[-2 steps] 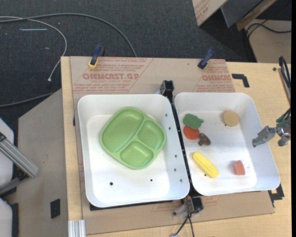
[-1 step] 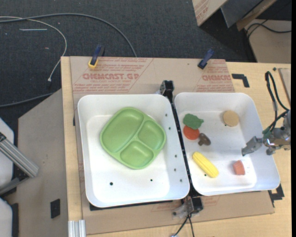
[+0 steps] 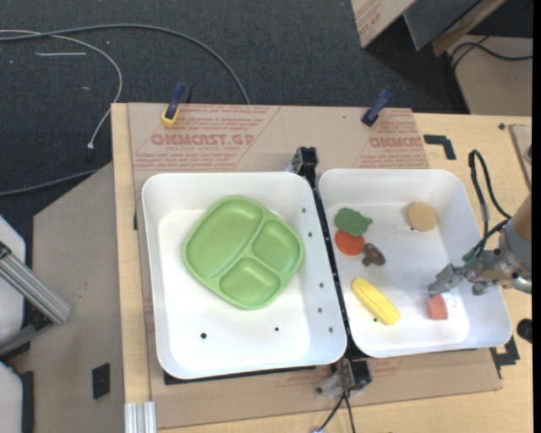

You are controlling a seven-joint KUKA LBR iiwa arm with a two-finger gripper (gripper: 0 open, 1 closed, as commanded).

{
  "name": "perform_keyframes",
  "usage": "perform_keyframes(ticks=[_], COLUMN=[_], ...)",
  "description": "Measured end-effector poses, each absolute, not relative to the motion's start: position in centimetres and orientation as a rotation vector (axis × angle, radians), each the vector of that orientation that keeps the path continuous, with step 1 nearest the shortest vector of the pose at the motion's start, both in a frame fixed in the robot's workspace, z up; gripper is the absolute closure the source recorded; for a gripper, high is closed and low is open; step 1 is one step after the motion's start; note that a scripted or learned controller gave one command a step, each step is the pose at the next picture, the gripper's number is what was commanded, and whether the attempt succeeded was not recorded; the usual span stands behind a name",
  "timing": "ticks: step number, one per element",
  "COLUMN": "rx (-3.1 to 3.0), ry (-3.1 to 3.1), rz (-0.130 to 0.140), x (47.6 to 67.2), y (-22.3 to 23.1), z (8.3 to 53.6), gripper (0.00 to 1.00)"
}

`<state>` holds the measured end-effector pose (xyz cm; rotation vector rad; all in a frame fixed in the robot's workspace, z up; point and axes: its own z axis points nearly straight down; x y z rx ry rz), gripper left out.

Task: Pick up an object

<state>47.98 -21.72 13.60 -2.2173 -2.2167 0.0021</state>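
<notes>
Camera view: the gripper [image 3: 445,286] hovered in the right bin [image 3: 406,182], fingers spread, pinching nothing, just above a small reddish block [image 3: 437,308]. Nearby lay a smooth yellow corn cob [image 3: 375,301], a tan round piece [image 3: 422,216] and green-topped orange item [image 3: 351,232]. The left bin [image 3: 169,279] held a glossy green compartment plate [image 3: 243,251]. Cardboard [image 3: 203,135] read "CHEMCAST".

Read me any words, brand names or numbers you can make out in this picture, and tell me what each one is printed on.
"CHEMCAST GP", red print on the brown sheet under the bins, at its left; the last letters are blurry.
A matching red print at the sheet's right, too cut off and blurred to read.
Red print on the cardboard box at the top edge, too small to read.
</notes>
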Motion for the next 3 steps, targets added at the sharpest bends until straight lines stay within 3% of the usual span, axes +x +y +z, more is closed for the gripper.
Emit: perform_keyframes(ticks=[1,2,3], rx=[-2.217,-2.219,-2.22], ry=[-2.215,-2.218,-2.221], rz=[0.002,0.0,0.001], x=[47.9,48.0,48.0], y=[-21.7,-21.7,-22.2], z=[8.2,9.4,15.2], gripper=[0.0,1.0,1.0])
